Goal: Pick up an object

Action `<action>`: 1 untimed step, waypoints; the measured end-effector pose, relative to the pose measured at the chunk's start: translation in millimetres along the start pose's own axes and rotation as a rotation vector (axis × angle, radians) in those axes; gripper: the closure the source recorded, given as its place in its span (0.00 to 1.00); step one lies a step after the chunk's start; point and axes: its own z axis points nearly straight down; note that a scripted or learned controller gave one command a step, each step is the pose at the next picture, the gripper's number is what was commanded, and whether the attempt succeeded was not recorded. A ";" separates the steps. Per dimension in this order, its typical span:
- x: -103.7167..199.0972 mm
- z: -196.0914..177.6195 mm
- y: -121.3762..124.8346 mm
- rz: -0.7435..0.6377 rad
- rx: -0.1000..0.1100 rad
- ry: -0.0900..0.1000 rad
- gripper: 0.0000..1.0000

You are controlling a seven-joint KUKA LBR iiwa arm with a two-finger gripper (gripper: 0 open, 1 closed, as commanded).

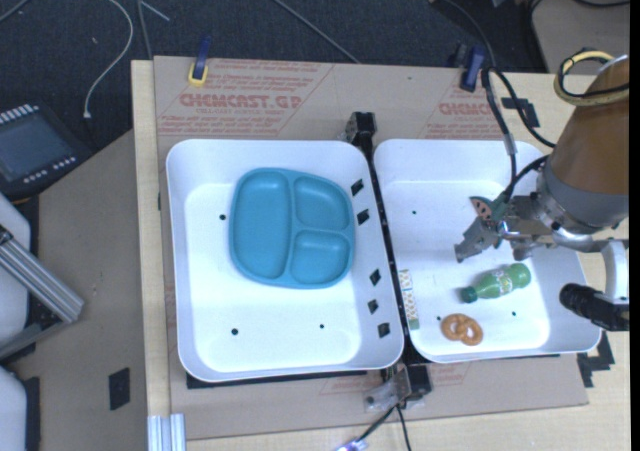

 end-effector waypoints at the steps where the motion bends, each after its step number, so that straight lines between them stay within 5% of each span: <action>1: 0.2 -6.3 2.8 -0.003 -0.013 -0.002 0.00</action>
